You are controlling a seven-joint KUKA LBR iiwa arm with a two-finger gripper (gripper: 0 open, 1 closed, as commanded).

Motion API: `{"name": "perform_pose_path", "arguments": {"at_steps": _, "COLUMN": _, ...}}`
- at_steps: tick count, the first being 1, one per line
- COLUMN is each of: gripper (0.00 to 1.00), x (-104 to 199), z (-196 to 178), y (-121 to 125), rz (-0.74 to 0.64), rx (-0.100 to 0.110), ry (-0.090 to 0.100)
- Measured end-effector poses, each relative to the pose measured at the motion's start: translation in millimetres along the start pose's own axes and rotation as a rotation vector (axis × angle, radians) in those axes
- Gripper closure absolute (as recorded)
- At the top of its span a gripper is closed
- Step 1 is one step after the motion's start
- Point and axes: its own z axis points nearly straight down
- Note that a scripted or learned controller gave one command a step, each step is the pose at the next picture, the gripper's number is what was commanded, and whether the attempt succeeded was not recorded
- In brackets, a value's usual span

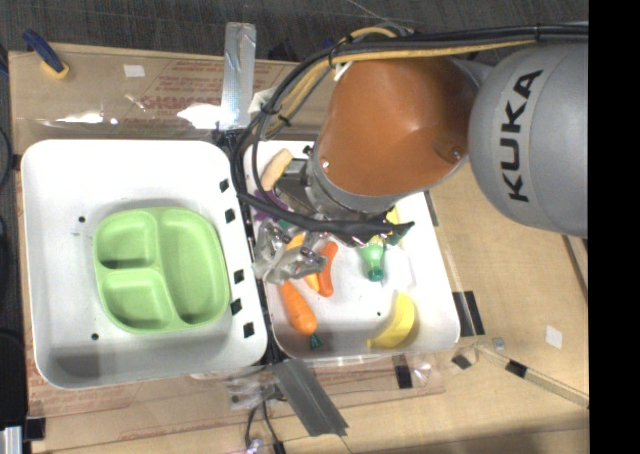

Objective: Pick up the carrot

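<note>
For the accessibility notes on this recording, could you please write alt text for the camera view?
A grey KUKA arm with an orange band reaches into the right white bin, its gripper low beside an orange carrot. A banana and a small green toy lie nearby. The left bin holds a green divided plate.

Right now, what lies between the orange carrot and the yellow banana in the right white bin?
In the camera view, bare white bin floor separates the orange carrot from the yellow banana; a small green toy stands above that stretch.

divided plate [160,267] in left bin [50,242] | carrot [298,307], banana [398,322] in right bin [440,292]
</note>
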Motion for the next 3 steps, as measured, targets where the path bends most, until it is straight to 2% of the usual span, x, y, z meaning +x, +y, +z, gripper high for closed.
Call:
{"name": "perform_pose_path", "arguments": {"at_steps": 1, "gripper": 1.0, "x": -21.2, "z": -15.3, "y": -79.3, "rz": -0.15, "rx": 0.004, "ry": -0.003}}
{"name": "perform_pose_path", "arguments": {"at_steps": 2, "gripper": 1.0, "x": 25.3, "z": 59.3, "y": 0.0, "rz": -0.257, "rx": -0.003, "ry": 0.001}}
{"name": "perform_pose_path", "arguments": {"at_steps": 3, "gripper": 1.0, "x": 48.0, "z": 43.9, "y": -17.2, "rz": -0.507, "rx": 0.003, "ry": -0.002}}
